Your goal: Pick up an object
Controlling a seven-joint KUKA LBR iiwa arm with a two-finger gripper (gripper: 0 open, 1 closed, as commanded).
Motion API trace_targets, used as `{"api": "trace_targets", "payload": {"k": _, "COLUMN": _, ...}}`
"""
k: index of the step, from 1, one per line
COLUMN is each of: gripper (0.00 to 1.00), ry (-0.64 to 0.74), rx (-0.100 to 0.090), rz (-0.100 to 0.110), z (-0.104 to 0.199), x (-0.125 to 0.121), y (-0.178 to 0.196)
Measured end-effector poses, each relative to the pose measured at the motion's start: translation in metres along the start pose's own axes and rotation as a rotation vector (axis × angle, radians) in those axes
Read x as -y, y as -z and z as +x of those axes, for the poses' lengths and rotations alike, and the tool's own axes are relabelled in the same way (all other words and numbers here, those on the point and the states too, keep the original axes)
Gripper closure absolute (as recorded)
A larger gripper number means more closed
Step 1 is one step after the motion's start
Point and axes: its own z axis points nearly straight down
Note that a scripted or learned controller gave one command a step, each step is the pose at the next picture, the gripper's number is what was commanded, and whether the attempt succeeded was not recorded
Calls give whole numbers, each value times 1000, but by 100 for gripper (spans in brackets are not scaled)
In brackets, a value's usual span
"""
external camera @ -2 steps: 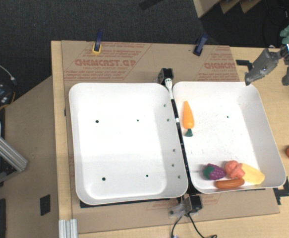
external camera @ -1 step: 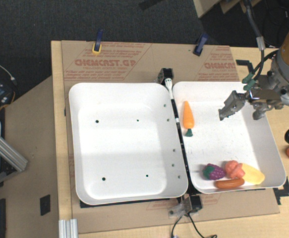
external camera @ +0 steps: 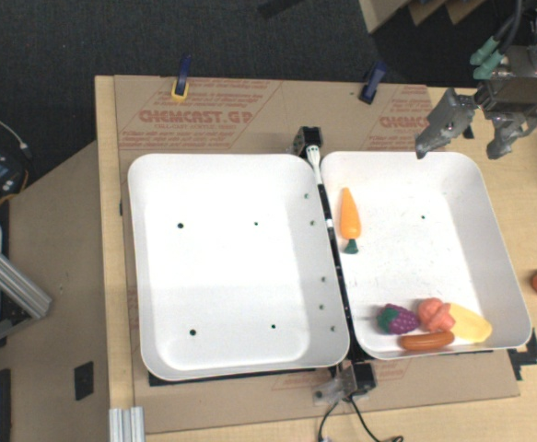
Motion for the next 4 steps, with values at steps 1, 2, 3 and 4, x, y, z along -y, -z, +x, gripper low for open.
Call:
{"api": "trace_targets", "payload": {"k": 1, "gripper": 0, "ry": -2, "rx": 0, "rz": 12, "z": 86, "x": 0, "y": 19}}
{"api": "trace_targets", "payload": {"k": 2, "gripper": 100, "ry": -6, "rx": 1, "rz": 10, "z": 83, "x": -1, "y": 28}}
{"api": "trace_targets", "payload": {"k": 3, "gripper": 100, "ry": -13, "rx": 4, "rz": 29, "z": 23, "x": -11, "y": -86}}
{"api": "trace_targets", "payload": {"k": 4, "gripper": 100, "ry": 3, "rx": -4, "rz": 4, "z": 115, "x": -9, "y": 24}}
